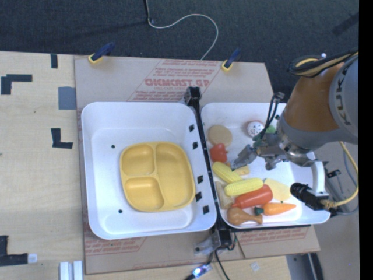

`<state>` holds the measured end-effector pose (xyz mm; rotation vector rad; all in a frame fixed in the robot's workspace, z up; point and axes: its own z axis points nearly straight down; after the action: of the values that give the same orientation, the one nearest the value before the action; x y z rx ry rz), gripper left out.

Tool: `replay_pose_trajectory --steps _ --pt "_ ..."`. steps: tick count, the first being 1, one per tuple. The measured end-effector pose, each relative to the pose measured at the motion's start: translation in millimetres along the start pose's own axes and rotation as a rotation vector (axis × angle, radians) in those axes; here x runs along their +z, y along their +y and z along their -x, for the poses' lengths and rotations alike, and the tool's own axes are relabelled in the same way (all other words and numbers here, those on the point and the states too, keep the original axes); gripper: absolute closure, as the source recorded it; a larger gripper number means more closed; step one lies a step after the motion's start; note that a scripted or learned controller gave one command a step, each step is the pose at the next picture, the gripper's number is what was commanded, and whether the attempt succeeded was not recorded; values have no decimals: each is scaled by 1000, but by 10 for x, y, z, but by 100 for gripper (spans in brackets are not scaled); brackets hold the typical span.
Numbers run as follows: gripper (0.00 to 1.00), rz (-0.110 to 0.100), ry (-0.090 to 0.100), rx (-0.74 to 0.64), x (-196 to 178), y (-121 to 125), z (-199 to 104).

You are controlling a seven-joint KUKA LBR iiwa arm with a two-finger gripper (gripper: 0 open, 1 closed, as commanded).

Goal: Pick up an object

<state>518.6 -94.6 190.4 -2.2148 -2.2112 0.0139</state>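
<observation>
Two shallow white plastic bins sit side by side on a sheet of brown cardboard (175,83) printed with red lettering, itself lying on the pale wood-grain table (35,174). The left bin (96,121) has smooth, rounded corners and holds a single yellow tray (156,175), a glossy plate with three moulded compartments.

The right bin (315,217) carries a jumble of toy food, all smooth plastic: a tan round disc (220,135) near the dividing wall, a small red piece (218,152) just below it, a bumpy yellow corn cob (243,186), a second yellowish cob-like piece (223,171) beside that, a long red pepper (252,198), an orange carrot (280,209) tapering to the right, and a brown drumstick-shaped piece (238,216) against the near wall. A small round white-and-pink item (254,128) lies toward the far side (too small to identify).

The arm, with its broad orange band (312,107) and grey casing, covers the bin's right half, hiding whatever lies under it. The hand (245,158) hangs low over the bin's middle, just above the yellowish piece; its dark fingers merge with shadow, and I cannot tell whether they are spread or pressed together, nor whether anything sits between them.

Blue-and-yellow clamps (100,53) grip the cardboard's far edge, and a thin pale cable (186,19) loops across the dark carpet beyond.
</observation>
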Motion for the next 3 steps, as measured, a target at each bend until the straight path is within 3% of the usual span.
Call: replay_pose_trajectory --steps 1,3 --pt "0 13 -2 -3 -59 29 1" --pt "0 10 -2 -2 1055 -22 150"
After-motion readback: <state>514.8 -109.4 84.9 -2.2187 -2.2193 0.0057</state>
